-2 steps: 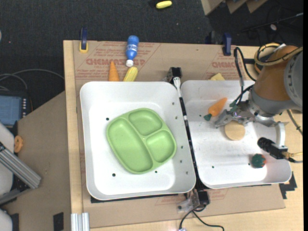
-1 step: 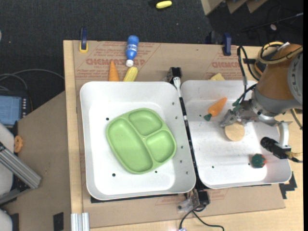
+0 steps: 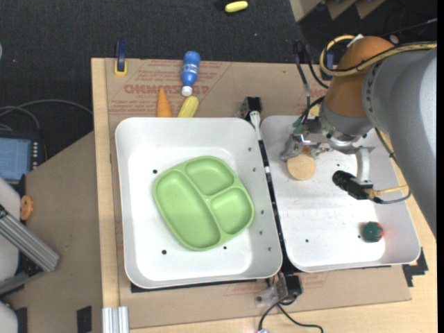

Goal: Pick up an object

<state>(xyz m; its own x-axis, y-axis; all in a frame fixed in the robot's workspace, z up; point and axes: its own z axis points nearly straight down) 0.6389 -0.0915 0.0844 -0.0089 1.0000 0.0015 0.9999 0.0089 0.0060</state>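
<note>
Nearest in the right bin (image 3: 326, 252) lies a small green ball (image 3: 372, 232), well apart from the arm, at about 4 o'clock from the gripper. It looks light and prone to roll, so it is a poorer candidate.

Farther in, a tan disc (image 3: 302, 168) lies flat on the bin floor. It is the likely thing to pick. I judge it light, stiff and thin, perhaps smooth enough to slip. The best hold is across its width at the rim, pressed low so the edge does not skate away.

The gripper (image 3: 303, 146) hangs just beyond the disc. The disc sits at its 6 o'clock, just beside or touching it; I cannot tell which. Whether the gripper is apart or together I cannot tell, and nothing is seen clamped in it.

At 9 o'clock, a green plate (image 3: 202, 201) rests in the left bin (image 3: 139, 144).
</note>
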